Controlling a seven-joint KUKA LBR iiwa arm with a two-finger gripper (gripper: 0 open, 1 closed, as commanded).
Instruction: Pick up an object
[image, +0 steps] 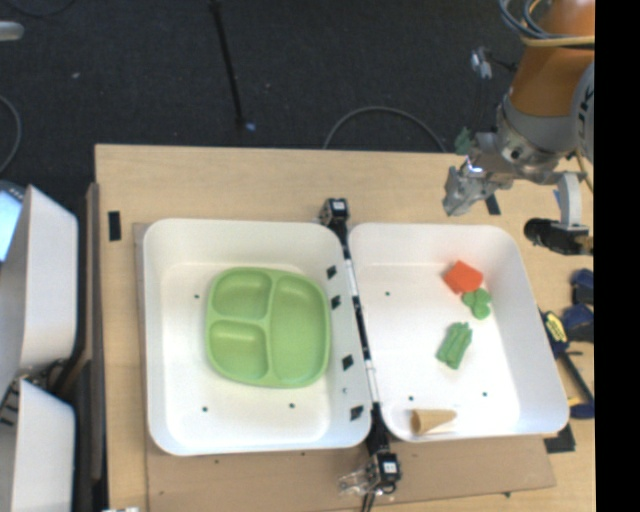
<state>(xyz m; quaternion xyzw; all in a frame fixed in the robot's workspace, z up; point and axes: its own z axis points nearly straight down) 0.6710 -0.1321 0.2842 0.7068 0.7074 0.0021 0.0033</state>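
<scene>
**Objects wait in the right bin; arm parked above it**

Objects for picking all lie in the right bin (505, 400), in the right half of the frame: an orange block (463, 276) towards the upper right of the bin, a small green piece (477, 303) touching or just below it, a longer green ridged piece (454, 345) nearer the bin's middle, and a tan wedge (433, 422) by the lower edge. The left bin (170, 420) holds a green divided plate (268, 326).

The gripper (466, 188) hangs at the upper right of the frame, beyond the bin's far rim and over the wooden bench (120, 180), carrying nothing. Its jaws are too small and blurred here, so whether they are parted or closed cannot be told.

Judging from this, the task stands at its start: no object chosen, approach not begun. The next move calls for travelling down-frame over the bin, settling above one item and descending. The ridged green piece and the wedge lie apart from their neighbours and look the easier targets; the orange block and small green piece sit close enough that fingers might nudge both.
</scene>
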